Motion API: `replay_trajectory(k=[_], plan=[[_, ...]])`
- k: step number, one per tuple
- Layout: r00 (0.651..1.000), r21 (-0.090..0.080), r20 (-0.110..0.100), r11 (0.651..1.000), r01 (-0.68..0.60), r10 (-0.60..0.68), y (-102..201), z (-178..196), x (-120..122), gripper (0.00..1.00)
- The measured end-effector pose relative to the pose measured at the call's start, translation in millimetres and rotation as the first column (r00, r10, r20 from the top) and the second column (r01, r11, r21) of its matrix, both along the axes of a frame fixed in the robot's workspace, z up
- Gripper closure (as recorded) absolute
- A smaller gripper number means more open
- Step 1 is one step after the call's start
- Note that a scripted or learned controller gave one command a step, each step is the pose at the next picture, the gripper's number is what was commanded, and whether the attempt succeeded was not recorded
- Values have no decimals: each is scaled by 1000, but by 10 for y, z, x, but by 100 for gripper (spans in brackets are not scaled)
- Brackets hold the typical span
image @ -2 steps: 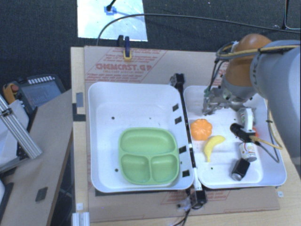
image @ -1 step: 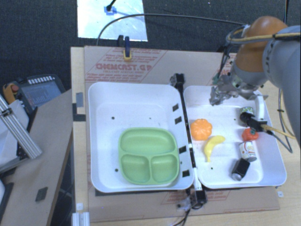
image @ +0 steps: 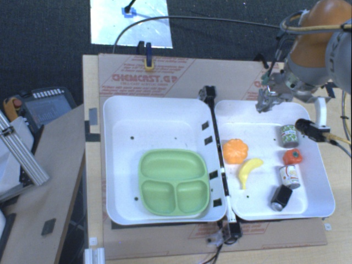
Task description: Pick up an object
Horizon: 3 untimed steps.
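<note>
White left bin [image: 118, 120]: green tray [image: 173, 181] | right bin [image: 247, 117]: banana [image: 248, 171], tomato [image: 292, 157], cans | gripper [image: 265, 104]: state unclear

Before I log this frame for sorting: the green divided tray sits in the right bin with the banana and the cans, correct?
Not quite. The camera view shows the green divided tray in the left bin; the banana and the cans lie in the right bin.

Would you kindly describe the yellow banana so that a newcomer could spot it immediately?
Start at the right-hand shallow white bin, the one without the green divided tray. Near its left wall, just below the orange pumpkin-shaped toy, lies the small curved yellow banana. It is the only yellow, elongated item there; its other neighbours are cans and a red tomato-like toy.
</note>
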<state>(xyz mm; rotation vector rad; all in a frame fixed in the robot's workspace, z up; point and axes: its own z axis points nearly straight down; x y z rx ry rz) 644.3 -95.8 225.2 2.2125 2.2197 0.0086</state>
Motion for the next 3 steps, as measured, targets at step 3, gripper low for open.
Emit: replay_trajectory(k=[3], plan=[[1000,3,-7,1000,-6,6,1125,302,211,100]])
